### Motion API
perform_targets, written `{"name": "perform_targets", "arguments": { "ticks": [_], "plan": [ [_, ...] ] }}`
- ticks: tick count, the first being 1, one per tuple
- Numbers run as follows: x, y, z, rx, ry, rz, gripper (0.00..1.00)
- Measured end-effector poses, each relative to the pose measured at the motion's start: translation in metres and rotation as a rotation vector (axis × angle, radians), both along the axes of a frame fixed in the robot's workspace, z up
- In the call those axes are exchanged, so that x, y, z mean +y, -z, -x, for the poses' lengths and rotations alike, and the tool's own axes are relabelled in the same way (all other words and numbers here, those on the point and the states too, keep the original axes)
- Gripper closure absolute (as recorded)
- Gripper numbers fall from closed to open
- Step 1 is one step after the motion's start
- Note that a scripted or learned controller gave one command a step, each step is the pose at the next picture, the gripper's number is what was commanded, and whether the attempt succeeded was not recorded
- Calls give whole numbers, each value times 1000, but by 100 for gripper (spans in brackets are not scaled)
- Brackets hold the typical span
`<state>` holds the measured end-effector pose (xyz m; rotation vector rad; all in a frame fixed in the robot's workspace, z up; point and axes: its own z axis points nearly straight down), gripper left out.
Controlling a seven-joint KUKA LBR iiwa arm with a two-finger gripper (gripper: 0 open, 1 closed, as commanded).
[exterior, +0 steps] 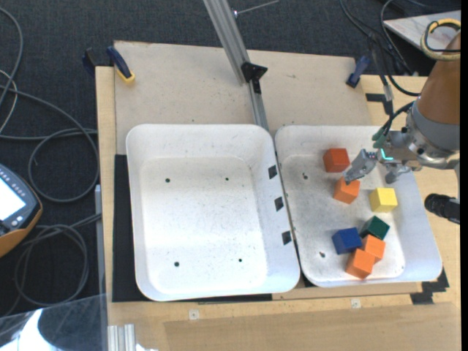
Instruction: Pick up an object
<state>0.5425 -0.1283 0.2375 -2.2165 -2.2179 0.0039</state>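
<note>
We see wood table [183, 86] w/ 2 white bins, dark carpet around; gripper [374, 168] fingers spread, orange block [346, 190] just below-left, edges tilted, no clear long axis

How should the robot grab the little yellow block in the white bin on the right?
Probably from straight above, pinching two opposite flat sides of the small yellow cube. It sits apart from the other blocks in the right-hand white bin, so there looks to be room for a finger on each side. The two-finger gripper hangs just up and to its left.
</note>
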Motion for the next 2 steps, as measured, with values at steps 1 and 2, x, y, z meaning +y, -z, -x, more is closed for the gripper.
{"name": "perform_targets", "arguments": {
  "ticks": [1,2],
  "plan": [
    [0,-2,-1,-5,0,1,0],
    [7,43,1,0,0,0,0]
  ]
}}
